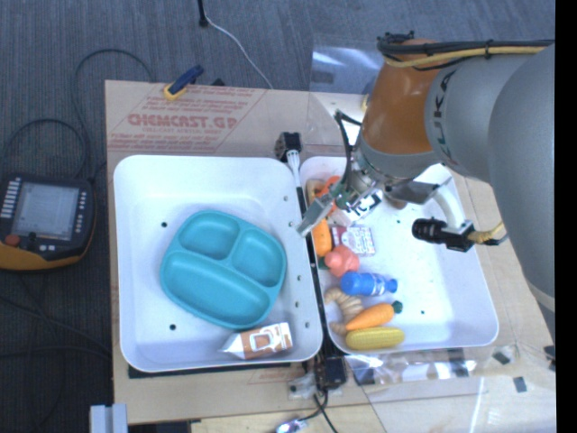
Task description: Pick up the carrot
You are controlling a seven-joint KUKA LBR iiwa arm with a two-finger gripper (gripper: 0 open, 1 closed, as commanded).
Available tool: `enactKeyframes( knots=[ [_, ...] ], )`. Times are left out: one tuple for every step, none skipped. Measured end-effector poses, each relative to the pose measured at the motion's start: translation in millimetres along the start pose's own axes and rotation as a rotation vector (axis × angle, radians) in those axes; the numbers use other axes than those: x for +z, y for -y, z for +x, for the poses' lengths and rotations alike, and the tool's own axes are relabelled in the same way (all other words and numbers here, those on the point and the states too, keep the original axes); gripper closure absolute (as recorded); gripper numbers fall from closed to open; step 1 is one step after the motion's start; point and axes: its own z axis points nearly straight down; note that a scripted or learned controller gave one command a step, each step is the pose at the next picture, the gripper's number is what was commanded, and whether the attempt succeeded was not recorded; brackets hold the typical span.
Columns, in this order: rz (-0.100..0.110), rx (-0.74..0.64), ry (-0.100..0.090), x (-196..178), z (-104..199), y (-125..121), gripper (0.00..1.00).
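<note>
1. While the grey arm point(491, 124) swept in from the right with its orange band point(401, 106) glowing above the wrist, it hung over the upper left part of the right bin point(451, 269).
2. Over on the left, the left bin point(153, 188) carried a teal divided plate point(224, 267) lying flat near its middle.
3. Down at that bin's near edge lay a small carton point(261, 341), tipped on its side, just below the plate and apart from it.
4. Outside the bins, a handheld pendant point(41, 219) sat on the floor at far left, well apart from the bench.
5. And the gripper point(325, 207) was low at the wall between the bins, its fingers point(314, 216) pointing down-left; whether they were spread or pinched, I could not tell.
6. Just beside those fingers sat an orange piece point(322, 242) and a pink, rounded item point(341, 262).
7. Below them, a blue bottle point(368, 284) lay on its side.
8. Now the carrot point(371, 317): it lay near the right bin's lower left corner, below the bottle, well apart from the gripper.
9. Touching it from below was a yellow corn cob point(374, 337).
</note>
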Motion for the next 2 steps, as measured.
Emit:
enactKeyframes(
  knots=[
    [0.003,0.014,-0.001,0.3,48.7,28.7,0.0],
    [0.002,0.162,0.0,0.4,15.7,-3.0,0.0]
  ],
)
